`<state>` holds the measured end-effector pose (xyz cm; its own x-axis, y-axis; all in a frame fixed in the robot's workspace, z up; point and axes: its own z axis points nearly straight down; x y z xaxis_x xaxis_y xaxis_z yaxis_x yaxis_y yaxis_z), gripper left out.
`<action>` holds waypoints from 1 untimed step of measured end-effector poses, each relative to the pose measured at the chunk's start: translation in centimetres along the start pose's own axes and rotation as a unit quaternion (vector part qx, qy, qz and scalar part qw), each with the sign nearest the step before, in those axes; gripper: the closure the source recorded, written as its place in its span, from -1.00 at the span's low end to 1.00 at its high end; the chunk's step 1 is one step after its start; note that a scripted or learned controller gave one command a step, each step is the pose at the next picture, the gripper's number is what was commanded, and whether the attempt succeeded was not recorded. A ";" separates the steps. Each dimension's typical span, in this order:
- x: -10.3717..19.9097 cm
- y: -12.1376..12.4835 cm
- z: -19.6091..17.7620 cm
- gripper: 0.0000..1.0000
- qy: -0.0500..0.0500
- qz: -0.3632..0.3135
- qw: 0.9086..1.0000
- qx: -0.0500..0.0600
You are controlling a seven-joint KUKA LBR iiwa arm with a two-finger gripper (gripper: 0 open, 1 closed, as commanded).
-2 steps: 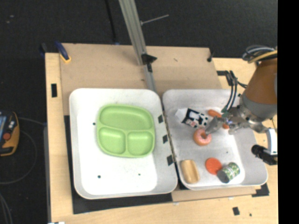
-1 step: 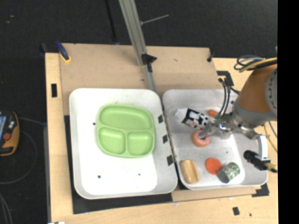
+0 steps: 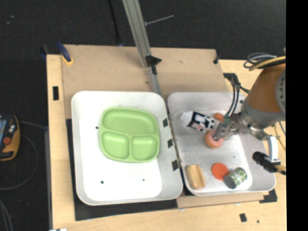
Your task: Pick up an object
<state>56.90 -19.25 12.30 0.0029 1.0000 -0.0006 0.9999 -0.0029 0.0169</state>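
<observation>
The right bin (image 3: 192, 105) holds several objects. A pink-and-orange round piece (image 3: 212, 140) lies near its middle, and my gripper (image 3: 221, 131) reaches down onto its upper right edge from the right. A white carton with black spots (image 3: 198, 121) lies just left of the gripper. An orange bit (image 3: 219, 116) shows behind the gripper. A tan bread-like piece (image 3: 195, 175), a red disc (image 3: 219, 170) and a green can (image 3: 235, 177) lie along the front of the bin.
The left bin (image 3: 86, 177) bears a green three-compartment plate (image 3: 130, 134). A grey metal post (image 3: 139, 32) rises behind the bins. The arm's orange band (image 3: 264, 88) hangs over the right bin's right side, with cables and a black clamp (image 3: 263, 159) beside it.
</observation>
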 end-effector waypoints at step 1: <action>0.1 -0.1 -6.4 1.00 -0.001 -0.003 1.000 0.005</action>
<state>56.73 -19.10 18.64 -0.0026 1.0000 -0.0026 1.0000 0.0027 0.0064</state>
